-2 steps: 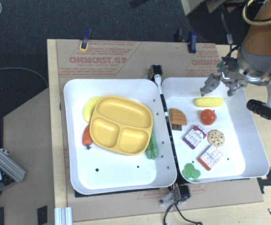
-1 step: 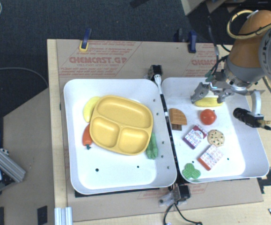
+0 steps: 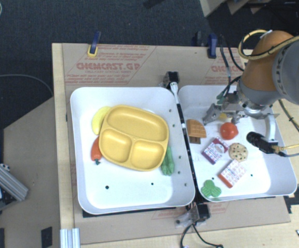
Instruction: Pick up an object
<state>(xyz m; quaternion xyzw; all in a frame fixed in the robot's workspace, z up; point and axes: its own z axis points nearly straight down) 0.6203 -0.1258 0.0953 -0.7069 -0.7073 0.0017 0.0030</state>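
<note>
My gripper (image 3: 225,113) hangs over the back of the right bin (image 3: 281,182), just above and behind a red tomato (image 3: 229,131). Nothing shows held in it. Around the tomato lie a brown waffle-like block (image 3: 195,130), a round cookie (image 3: 237,152), a pink packet (image 3: 214,151), a red-and-white packet (image 3: 232,173) and a green leafy piece (image 3: 210,188). The arm's orange band (image 3: 263,61) rises at the right.
The left bin (image 3: 123,195) holds a yellow divided tray (image 3: 134,137), which covers part of a yellow banana (image 3: 99,119), a red-orange piece (image 3: 95,151) and a green piece (image 3: 168,163). A ridge (image 3: 186,143) separates the bins. Clamps (image 3: 93,48) sit on the board's back edge.
</note>
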